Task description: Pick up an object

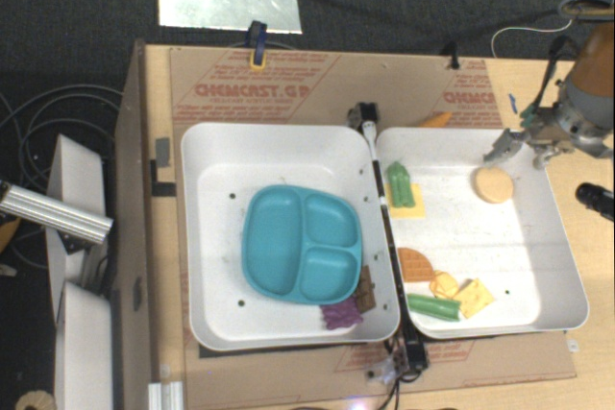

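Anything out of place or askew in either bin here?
An orange piece lies outside the right bin, behind its back rim. In the left bin, a purple item and a brown one sit off the blue tray.

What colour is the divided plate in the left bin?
Teal blue; the plate shows plainly in the camera view.

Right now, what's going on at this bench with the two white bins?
A grey robot arm reaches in from the right, its two-finger gripper open above the right white bin, beside a round tan disc. It holds nothing. That bin also has green and yellow toy food pieces. The left white bin holds a teal divided plate.
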